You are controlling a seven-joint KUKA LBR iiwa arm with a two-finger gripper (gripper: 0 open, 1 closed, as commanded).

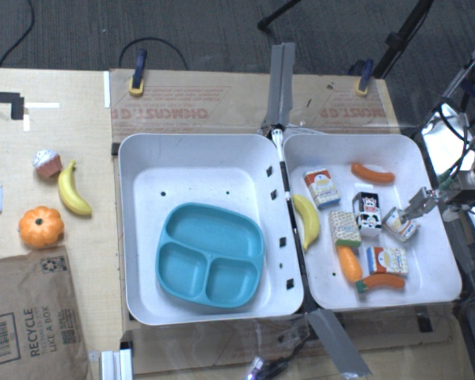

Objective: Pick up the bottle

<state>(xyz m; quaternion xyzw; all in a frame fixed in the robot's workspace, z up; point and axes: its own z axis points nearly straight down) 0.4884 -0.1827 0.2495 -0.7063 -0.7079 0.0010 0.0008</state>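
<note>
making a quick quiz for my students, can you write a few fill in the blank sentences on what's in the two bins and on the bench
1. The blue divided tray lies in the ______ bin.
2. The tray has ______ compartments.
3. The banana in the right bin rests against that bin's ______ wall.
4. On the bench left of the bins, another banana lies just above an orange ______.

Missing words: left; three; left; pumpkin
</note>
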